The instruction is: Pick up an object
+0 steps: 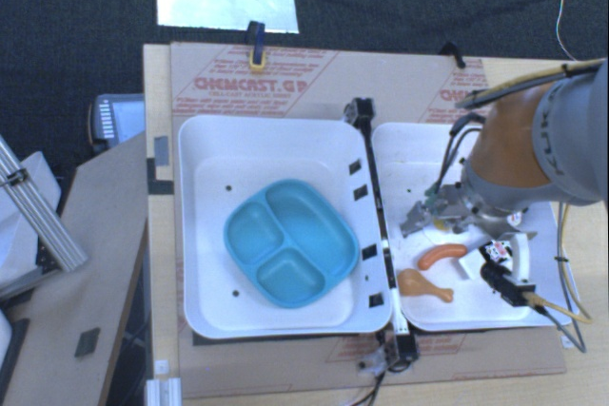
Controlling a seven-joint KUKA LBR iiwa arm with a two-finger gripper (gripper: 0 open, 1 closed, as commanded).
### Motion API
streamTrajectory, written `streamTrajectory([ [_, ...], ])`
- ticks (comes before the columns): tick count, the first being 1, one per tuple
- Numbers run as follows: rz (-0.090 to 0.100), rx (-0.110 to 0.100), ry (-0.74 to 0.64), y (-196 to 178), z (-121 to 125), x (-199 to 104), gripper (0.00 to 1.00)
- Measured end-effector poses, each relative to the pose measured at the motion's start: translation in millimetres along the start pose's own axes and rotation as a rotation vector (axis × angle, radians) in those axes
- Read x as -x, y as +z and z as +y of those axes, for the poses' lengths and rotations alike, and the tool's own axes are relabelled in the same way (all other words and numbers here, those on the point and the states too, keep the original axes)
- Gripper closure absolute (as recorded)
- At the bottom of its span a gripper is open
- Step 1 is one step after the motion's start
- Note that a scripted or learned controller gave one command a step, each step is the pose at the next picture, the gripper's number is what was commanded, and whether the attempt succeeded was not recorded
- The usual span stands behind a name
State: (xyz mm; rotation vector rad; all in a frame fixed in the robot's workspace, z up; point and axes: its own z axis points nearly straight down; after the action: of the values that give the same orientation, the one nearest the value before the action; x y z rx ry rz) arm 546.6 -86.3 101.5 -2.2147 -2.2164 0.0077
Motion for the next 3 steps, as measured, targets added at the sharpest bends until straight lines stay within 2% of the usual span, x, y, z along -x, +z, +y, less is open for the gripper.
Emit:
streamTrajectory([
  [1, -0.001, 0.001, 0.001, -9.1, 1.3, 0.8, 1.0],
  [2, -0.003, 0.011, -0.002, -66.8, 6.5, 7.5, 1.0],
  [3, -0.004, 0.012, -0.003, -126.2, 10.1, 13.3, 1.0],
])
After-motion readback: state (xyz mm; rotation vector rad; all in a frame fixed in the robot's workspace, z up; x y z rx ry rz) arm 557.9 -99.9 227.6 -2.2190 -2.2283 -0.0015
